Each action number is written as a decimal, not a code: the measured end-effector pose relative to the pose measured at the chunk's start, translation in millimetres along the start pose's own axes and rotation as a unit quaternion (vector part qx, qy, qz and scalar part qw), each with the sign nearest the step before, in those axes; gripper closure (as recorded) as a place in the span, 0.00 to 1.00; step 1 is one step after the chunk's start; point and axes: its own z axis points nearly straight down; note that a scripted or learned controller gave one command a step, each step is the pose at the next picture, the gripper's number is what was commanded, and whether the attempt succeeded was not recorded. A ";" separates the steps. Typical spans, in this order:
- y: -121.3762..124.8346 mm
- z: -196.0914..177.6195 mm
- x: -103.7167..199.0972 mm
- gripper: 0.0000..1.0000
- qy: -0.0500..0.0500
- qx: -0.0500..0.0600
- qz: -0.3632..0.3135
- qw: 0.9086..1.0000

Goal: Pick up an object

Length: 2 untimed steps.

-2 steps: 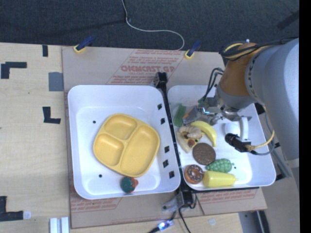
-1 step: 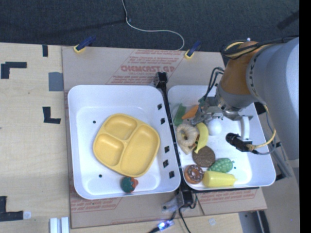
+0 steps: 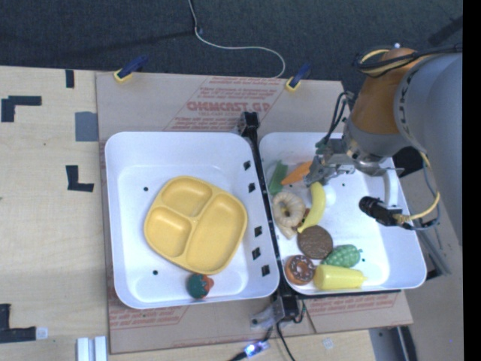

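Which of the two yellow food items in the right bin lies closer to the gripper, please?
The banana, standing lengthwise just below the gripper. The other, a yellow pepper-like piece, lies far off at the right bin's front edge beside the chocolate doughnut.

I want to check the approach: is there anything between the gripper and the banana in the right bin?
Nothing visible. The gripper hangs just above the top end of the banana. The bagel lies beside the banana on its left, not in the path.
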 end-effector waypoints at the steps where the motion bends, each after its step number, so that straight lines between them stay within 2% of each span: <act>1: 3.6 -59.6 7.9 1.00 0.000 -0.002 -0.001 1.000; 2: 4.2 -90.2 8.7 1.00 0.000 -0.001 0.000 1.000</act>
